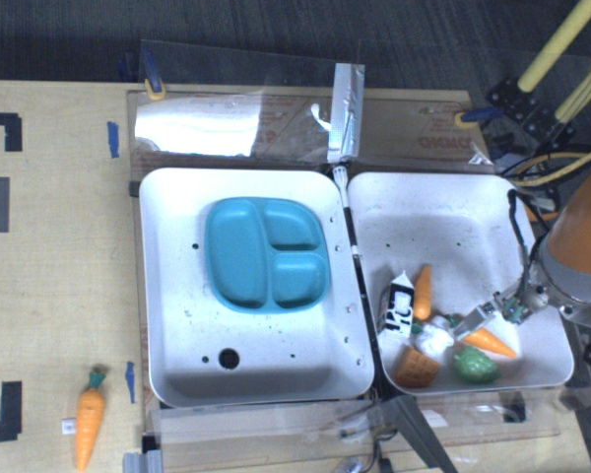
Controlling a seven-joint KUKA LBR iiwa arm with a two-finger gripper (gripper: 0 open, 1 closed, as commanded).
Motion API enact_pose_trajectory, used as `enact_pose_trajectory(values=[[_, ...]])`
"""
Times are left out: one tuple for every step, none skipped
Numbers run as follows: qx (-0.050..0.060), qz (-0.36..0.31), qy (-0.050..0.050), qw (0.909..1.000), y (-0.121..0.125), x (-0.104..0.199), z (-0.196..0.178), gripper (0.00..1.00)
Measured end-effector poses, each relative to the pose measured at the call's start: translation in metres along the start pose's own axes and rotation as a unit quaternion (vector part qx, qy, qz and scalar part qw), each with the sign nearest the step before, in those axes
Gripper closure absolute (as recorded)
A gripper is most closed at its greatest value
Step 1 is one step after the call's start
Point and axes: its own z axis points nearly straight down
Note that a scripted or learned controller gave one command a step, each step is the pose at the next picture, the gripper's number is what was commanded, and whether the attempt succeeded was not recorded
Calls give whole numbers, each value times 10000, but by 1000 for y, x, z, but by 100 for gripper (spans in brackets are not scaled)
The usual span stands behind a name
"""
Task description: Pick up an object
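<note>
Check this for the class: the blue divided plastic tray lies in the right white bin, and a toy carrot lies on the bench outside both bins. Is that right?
One detail is wrong. The camera view shows the blue divided plastic tray in the left white bin, not the right one. The toy carrot does lie on the bench outside both bins.

Blue divided tray [268, 252], white bins [167, 205], orange carrots [88, 417], green toy [474, 365].

tray [266, 254] in left bin [167, 205]; toy food pile [443, 338] in right bin [443, 215].
</note>
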Motion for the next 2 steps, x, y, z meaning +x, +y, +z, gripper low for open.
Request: enact_pose_trajectory(values=[[-50,-3,-27,10000,8,8,41,0],[-50,-839,-37,9965,41,-22,41,0]])
